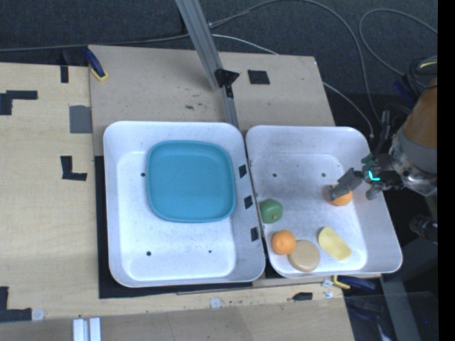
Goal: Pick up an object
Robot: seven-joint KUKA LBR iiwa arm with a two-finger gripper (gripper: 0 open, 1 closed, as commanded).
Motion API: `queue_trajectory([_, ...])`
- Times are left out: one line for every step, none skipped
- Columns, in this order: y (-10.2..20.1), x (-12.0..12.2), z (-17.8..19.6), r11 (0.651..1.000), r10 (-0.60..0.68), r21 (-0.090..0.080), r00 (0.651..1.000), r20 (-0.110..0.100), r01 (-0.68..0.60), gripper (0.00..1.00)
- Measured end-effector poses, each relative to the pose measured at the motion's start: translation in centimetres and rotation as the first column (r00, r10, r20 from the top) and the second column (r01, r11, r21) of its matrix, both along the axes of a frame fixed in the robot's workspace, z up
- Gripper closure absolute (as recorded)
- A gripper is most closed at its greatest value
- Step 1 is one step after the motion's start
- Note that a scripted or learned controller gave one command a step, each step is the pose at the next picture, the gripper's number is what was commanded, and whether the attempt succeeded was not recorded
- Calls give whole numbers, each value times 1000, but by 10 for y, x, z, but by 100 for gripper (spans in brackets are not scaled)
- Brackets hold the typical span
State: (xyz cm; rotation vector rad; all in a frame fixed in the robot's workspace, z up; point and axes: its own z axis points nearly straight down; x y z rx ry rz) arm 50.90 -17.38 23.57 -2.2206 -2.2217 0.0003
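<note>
I take the right bin point(313, 144) as my landmark. My gripper point(348, 184) reaches in over its right wall, low above the bin floor near the right edge, roughly midway along that side. A small orange object point(343, 199) lies on the bin floor right at my gripper's tip, touching or just under it; I cannot tell whether my gripper is released or clenched, nor whether the object sits between its tips, because the dark tip covers that spot. Toward the near end of the bin a pale yellow object point(333, 243) lies close to the right wall, a round tan object point(305, 256) rests just beside it near the front wall, and an orange ball point(284, 242) touches the tan one on the side toward the bin's left wall. A green object point(270, 209) sits against that left wall, a little farther in than the ball. Left of the bin, sharing that wall, stands the left bin point(124, 212), with a flat blue plate point(190, 180) lying in it. Both bins rest on the worktop point(43, 155).
</note>
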Motion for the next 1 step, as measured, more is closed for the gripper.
queue_trajectory([0, 0, 0, 1000, 0, 0, 1000, 0, 0, 0])
